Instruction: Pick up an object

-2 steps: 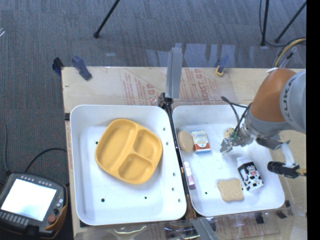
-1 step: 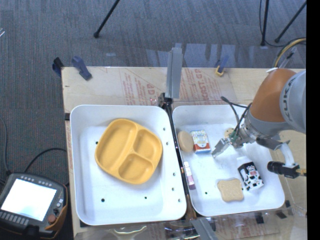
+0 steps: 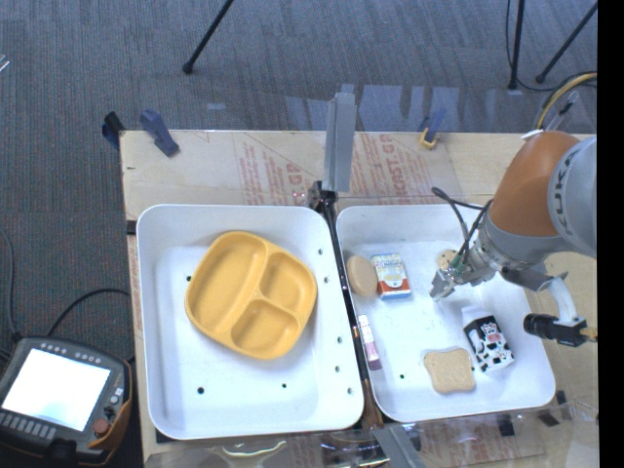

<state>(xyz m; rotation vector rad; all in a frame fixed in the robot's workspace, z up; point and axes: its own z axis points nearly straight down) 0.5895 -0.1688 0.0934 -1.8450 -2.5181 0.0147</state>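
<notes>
From my remote station: the tool hangs low over the right bin, near its middle and just right of the small blue-and-white carton. Nothing shows between its tips, so I judge the pick not yet made; whether it is released or clenched I cannot tell at this scale. What is left is the descent onto a piece, the closing, and the lift.

Candidate objects all lie in the right bin: the carton, a tan oval piece touching its left side, a thin pinkish stick along the left wall, a toast-shaped slice near the front, a black-and-white patterned pack just beside the slice, and a small pale round thing partly hidden behind the wrist.

The left bin carries a yellow divided plate, well apart from the tool. A teach pendant sits off the desk at lower left. The carton and oval piece crowd each other, which could hinder a clean grip there.
</notes>
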